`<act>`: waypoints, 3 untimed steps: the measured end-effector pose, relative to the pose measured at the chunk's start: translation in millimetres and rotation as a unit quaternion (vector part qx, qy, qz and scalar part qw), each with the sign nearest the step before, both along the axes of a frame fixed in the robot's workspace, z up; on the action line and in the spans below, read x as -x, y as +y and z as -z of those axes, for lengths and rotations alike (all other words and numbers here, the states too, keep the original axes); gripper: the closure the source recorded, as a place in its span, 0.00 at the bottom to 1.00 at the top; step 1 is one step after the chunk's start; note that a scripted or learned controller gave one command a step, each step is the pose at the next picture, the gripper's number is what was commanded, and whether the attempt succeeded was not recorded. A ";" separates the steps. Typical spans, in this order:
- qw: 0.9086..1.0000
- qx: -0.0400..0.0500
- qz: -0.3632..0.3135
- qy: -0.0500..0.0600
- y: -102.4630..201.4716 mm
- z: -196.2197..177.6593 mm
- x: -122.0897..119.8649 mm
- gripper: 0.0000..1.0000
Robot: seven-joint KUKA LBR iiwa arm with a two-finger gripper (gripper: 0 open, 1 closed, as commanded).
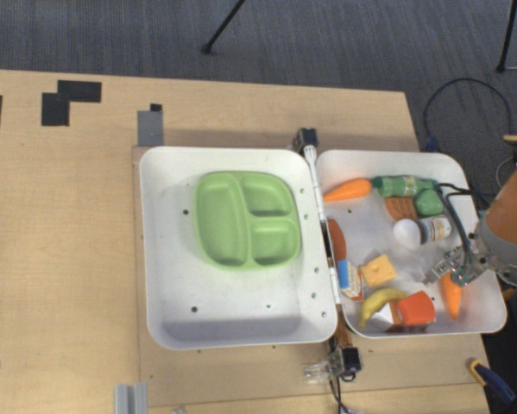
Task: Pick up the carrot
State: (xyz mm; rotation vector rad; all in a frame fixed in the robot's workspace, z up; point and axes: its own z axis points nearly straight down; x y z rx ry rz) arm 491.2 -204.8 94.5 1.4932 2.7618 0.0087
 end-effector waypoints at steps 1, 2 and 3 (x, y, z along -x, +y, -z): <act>0.972 0.001 0.233 0.003 22.9 -57.6 3.5 1.00; 0.972 0.001 0.233 0.003 22.7 -57.5 3.6 0.00; 1.000 0.002 0.010 0.000 33.1 7.6 1.9 0.00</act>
